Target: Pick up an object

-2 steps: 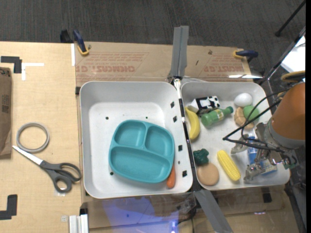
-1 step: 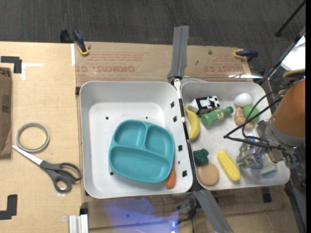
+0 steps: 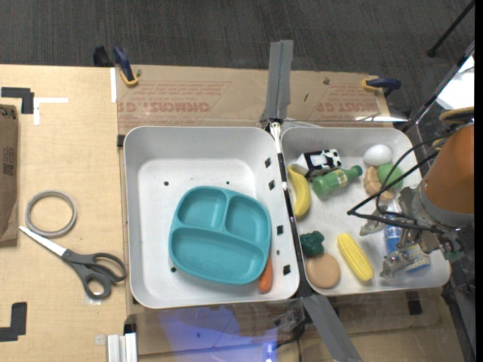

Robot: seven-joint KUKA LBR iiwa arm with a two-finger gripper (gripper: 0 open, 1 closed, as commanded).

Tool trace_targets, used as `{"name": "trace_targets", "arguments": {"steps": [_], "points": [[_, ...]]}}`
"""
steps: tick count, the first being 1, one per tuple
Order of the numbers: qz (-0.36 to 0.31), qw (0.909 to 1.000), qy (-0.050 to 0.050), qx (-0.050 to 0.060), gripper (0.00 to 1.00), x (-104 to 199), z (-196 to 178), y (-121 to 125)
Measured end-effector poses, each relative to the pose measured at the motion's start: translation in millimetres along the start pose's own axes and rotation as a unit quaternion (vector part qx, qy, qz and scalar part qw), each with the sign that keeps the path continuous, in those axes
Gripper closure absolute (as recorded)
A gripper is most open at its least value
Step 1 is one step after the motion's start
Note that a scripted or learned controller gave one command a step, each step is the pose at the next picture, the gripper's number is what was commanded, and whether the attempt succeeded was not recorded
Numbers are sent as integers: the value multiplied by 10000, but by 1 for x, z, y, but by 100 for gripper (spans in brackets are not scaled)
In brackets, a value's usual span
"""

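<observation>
My gripper (image 3: 405, 261) is low in the right bin's (image 3: 355, 286) near right corner, with the orange-banded arm (image 3: 455, 176) above it. A blue object (image 3: 392, 237) lies right against the gripper on its left; I cannot see whether it is held. Left of it are a yellow corn cob (image 3: 354, 256), a tan round piece (image 3: 324, 271) and a dark green piece (image 3: 311, 241). Further back are a banana (image 3: 299, 191), a green bottle (image 3: 335, 180), a black-and-white cow toy (image 3: 321, 160), a white egg (image 3: 377, 154) and a green piece (image 3: 390, 173).
The left bin (image 3: 147, 157) holds a teal divided plate (image 3: 220, 234) and an orange carrot (image 3: 266, 278) by its near right wall. Black cables (image 3: 392, 179) cross the right bin. On the bench to the left lie scissors (image 3: 79, 262) and a tape roll (image 3: 50, 212).
</observation>
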State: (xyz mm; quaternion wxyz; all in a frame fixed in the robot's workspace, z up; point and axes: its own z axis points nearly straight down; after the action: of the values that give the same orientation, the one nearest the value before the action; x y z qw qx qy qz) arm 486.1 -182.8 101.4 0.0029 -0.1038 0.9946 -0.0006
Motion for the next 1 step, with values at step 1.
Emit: {"name": "trace_targets", "arguments": {"steps": [1], "points": [[-12,10000,-20,10,100,-2,-10,0]]}}
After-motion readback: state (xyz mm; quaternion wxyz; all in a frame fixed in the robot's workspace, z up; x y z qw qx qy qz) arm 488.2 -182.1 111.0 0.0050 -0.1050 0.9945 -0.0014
